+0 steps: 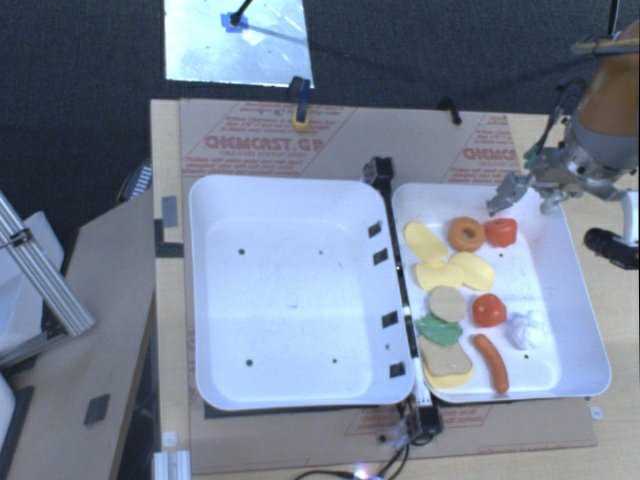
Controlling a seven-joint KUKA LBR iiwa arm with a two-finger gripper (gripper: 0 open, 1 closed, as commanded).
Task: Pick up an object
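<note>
Here the grey arm with its orange band reaches in from the right, and its gripper (pixel 527 194) hangs over the far edge of the right-hand shallow white plastic bin (pixel 566 298). Its two grey fingers are spread apart with nothing between them, so the gripper is open and holds no object.

The toy foods all lie in that right bin. Nearest the gripper are a small red block-shaped piece (pixel 501 232) and, touching it on the left, a brown ring doughnut (pixel 465 234). Left of the doughnut lies a pale yellow curved piece (pixel 424 242), and nearer the camera two more yellow pieces (pixel 458 271) sit side by side. Below them come a beige round slice (pixel 447 303), a red tomato (pixel 488 310), a green leaf-shaped piece (pixel 439 330) and a tan bread slice (pixel 447 361). An orange-red sausage (pixel 491 361) lies near the front wall, with a small white crumpled object (pixel 524 331) just to its far right.

The left-hand white bin (pixel 215 218) adjoins the right one along a row of black clips (pixel 385 258). Both bins rest on a sheet of printed cardboard (pixel 260 133) over the wooden surface (pixel 110 298).
</note>
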